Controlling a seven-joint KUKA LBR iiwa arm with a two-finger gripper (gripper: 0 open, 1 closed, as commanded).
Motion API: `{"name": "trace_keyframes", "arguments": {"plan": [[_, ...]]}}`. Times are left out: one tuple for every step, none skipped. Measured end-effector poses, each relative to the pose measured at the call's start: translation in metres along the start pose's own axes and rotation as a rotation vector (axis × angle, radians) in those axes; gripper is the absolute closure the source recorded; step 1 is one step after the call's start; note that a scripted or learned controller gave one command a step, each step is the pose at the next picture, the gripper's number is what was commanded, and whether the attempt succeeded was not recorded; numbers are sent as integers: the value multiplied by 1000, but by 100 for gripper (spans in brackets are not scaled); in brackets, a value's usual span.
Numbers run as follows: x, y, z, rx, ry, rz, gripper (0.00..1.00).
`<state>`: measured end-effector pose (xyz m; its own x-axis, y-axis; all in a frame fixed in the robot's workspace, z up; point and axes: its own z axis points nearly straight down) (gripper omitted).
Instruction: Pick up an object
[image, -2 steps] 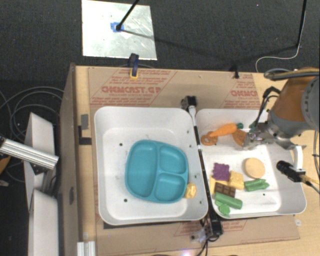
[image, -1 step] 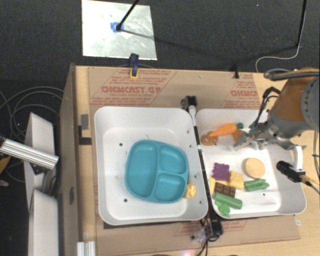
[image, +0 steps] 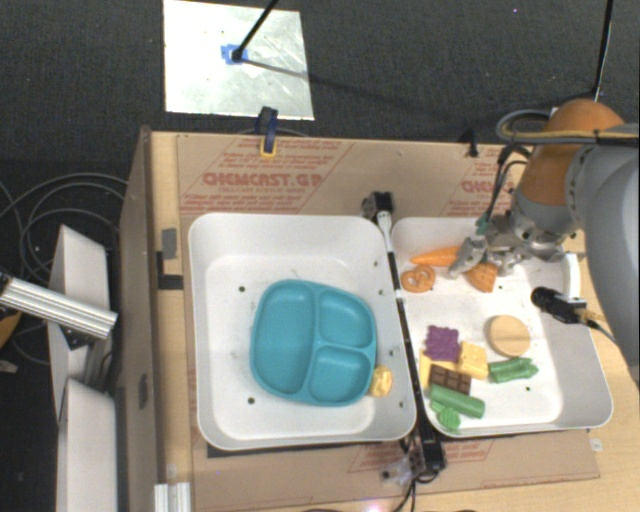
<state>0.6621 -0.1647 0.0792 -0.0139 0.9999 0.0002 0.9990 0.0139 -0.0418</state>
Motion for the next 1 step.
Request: {"name": "trace_keyframes", "arguments": {"plan": [[38,-13,-5,-42,0,8,0]]}}
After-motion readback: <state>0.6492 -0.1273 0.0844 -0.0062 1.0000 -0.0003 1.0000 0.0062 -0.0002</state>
